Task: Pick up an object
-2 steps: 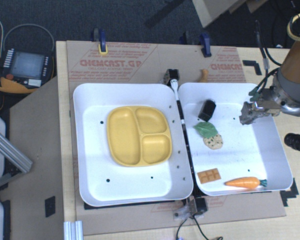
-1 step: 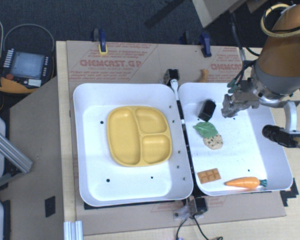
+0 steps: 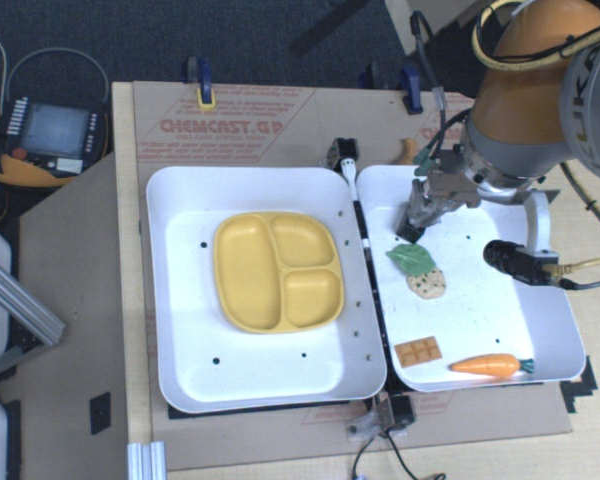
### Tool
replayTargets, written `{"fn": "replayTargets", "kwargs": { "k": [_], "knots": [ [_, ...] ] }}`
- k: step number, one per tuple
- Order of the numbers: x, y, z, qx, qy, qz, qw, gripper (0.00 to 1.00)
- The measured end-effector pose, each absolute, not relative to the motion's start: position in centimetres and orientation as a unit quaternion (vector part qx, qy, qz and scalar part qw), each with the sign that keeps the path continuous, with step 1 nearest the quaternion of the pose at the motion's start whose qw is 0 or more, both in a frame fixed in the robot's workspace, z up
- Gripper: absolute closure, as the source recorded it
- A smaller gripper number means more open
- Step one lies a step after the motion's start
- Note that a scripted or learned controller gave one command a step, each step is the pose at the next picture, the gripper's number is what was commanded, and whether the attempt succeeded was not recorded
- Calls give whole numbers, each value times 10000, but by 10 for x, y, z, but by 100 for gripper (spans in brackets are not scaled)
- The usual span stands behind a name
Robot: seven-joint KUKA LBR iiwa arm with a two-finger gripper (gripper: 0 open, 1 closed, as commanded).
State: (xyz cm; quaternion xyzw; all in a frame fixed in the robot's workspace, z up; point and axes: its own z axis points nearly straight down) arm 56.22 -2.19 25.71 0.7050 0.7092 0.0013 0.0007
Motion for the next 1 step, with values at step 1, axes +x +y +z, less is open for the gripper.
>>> {"fn": "replayTargets", "kwargs": {
  "k": [1],
  "knots": [
    [563,33,242,7048,7094,-7,-23,100]
  ]
}}
